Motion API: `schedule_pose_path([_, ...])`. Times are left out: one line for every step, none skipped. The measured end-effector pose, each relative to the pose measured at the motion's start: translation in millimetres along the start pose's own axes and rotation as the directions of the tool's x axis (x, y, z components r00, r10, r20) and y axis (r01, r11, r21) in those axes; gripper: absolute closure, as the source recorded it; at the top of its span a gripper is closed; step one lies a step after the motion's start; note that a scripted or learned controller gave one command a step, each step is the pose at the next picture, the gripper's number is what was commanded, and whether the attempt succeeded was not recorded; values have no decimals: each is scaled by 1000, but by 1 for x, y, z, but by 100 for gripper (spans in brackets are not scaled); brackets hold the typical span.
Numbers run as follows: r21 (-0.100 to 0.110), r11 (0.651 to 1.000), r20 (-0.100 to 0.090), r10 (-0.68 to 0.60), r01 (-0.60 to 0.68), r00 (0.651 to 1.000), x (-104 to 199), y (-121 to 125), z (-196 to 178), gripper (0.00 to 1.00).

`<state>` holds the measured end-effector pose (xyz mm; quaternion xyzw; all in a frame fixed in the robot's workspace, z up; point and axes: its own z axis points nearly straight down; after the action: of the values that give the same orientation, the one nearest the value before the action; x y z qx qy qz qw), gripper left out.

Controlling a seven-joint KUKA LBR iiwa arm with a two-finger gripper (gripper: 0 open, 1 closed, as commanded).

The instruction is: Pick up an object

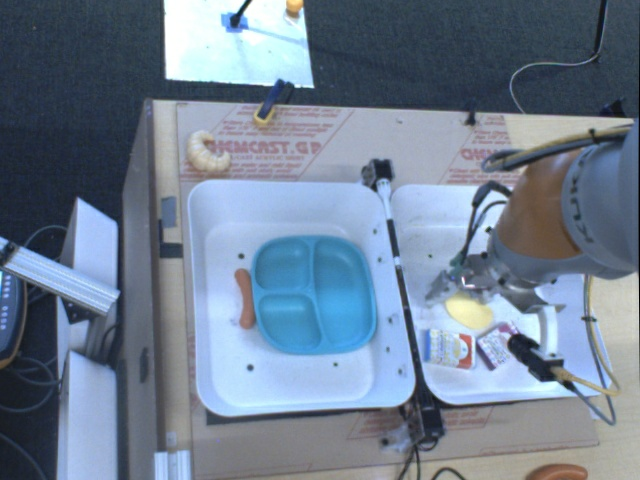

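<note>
Two small cartons (448,348) are lying nearest the camera, at the front of the right bin (425,223), and the yellow lemon-like object (469,313) is sitting just behind them. I am hovering my gripper (462,280) right over that yellow thing's upper left edge; how far my fingers are parted I cannot tell, and nothing is showing between them. Being rounded, it is likely to roll away toward the cartons if I am closing off-centre. Across the divider, the left bin (215,208) is carrying a blue tray (312,295) and a sausage (244,298).
</note>
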<state>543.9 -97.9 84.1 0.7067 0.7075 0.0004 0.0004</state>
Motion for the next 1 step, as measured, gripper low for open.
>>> schedule_pose_path([-1, 1000, 1, 1, -1, 1000, -40, 8, -16, 0])
